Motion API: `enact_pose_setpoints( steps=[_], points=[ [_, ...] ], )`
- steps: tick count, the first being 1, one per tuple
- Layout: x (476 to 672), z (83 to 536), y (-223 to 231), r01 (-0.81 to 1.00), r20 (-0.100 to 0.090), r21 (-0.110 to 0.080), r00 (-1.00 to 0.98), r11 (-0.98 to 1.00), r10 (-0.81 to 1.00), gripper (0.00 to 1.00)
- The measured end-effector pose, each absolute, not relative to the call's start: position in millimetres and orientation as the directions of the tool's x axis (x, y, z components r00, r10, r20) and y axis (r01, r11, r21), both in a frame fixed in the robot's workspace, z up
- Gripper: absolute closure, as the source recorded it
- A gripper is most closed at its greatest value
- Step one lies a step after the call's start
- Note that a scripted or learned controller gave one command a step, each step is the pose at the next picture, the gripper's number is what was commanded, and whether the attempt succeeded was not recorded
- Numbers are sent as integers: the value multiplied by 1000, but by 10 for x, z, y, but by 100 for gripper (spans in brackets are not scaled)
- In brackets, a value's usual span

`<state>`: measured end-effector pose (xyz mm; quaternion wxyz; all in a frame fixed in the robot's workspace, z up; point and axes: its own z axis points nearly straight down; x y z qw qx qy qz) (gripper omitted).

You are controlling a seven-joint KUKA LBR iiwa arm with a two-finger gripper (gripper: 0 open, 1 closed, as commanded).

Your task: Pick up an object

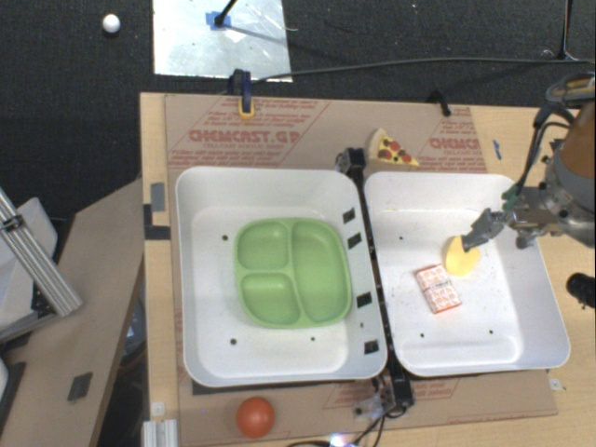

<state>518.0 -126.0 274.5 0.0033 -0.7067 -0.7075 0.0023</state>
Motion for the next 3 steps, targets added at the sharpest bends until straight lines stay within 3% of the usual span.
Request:
enact_pose_setpoints(
  steps=[1, 3],
  points=[
    [5199, 2796, -1258, 1000, 0, 3, -4, 4, 1000, 0],
    [5273, 1943, -1197, 1000, 1, -2, -1, 1, 1000, 0]
  ],
)
